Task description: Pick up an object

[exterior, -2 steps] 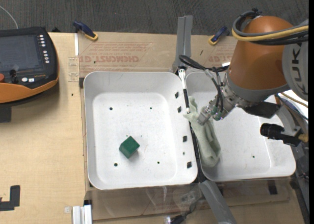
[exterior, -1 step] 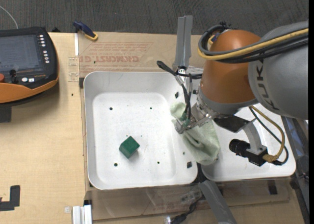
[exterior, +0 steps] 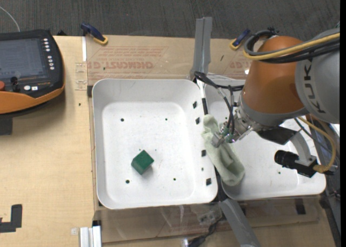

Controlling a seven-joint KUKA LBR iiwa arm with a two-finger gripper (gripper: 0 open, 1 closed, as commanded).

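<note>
Gripper [exterior: 220, 139] looks pinched on pale green cloth [exterior: 224, 159] at the right bin's [exterior: 281, 186] left edge, cloth draped, lift barely started; green cube [exterior: 142, 162] untouched in left bin [exterior: 108, 132]

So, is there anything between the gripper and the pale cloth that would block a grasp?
Nothing visible blocks it. The gripper is already at the upper part of the pale cloth, which lies at the left edge of the right bin, beside the wall between the bins.
</note>
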